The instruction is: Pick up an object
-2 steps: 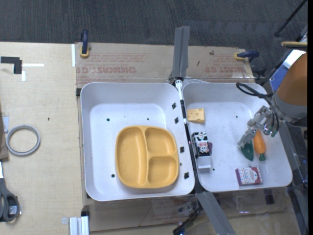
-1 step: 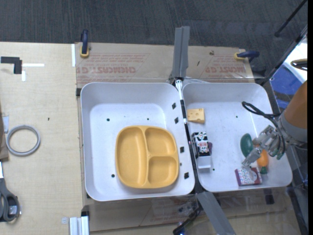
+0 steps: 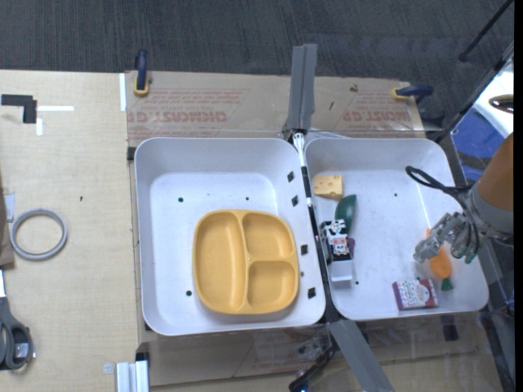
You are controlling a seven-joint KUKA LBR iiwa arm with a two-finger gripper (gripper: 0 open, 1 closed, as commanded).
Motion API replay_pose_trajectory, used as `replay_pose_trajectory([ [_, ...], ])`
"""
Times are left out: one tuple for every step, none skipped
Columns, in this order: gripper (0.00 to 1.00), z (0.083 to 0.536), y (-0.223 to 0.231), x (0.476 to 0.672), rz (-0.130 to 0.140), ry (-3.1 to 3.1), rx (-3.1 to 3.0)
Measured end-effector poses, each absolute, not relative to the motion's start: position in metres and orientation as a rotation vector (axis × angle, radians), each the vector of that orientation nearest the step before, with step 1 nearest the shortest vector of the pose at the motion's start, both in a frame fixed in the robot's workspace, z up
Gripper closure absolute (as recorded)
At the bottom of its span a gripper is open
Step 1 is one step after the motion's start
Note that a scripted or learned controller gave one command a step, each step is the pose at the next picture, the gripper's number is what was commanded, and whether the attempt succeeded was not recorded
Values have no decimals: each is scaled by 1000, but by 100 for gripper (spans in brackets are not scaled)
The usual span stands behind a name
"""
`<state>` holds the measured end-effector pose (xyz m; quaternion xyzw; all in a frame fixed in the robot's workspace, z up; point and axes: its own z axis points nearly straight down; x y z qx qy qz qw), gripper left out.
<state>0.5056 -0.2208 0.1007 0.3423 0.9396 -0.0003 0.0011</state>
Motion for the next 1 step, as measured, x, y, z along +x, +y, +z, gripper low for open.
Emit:
replay_pose_trajectory([
  [100,99,-195,509,0,2943,1101],
])
